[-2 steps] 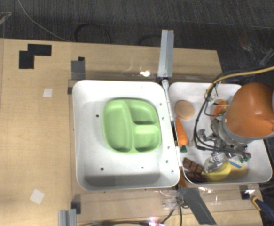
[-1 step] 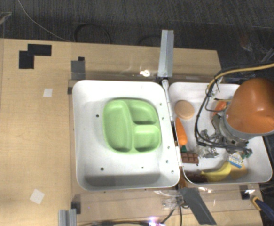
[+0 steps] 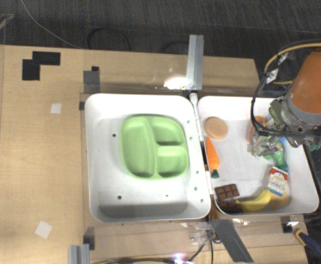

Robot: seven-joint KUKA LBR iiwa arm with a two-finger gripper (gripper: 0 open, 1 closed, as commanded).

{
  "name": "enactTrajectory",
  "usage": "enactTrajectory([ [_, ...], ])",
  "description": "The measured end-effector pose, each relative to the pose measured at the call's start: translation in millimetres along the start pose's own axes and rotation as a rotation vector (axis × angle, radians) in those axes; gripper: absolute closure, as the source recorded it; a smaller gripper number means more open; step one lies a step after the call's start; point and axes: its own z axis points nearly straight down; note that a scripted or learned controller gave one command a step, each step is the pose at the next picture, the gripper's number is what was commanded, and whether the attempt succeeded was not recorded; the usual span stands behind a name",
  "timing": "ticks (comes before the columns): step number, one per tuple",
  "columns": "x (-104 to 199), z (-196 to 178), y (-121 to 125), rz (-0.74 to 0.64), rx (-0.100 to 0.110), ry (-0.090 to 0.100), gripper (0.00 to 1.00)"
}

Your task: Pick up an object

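Hand [image 3: 266, 146] over right bin [image 3: 237, 147] — near far wall, middle open

Even, bright light falls from above me. Glare whitens the left bin's [image 3: 94, 164] far rim; soft shadow pools along its near wall. The whole picture is slightly soft and grainy.

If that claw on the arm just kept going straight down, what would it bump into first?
Probably the green object lying under the gripper in the right bin, though the slanted view leaves depth unclear. The small carton and the banana lie nearer the bin's front, off that line.
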Motion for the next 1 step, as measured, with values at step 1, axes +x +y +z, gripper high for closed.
enactTrajectory([
  [1,0.9,3.3,1.9,-0.001,-0.005,0.005,0.0],
])
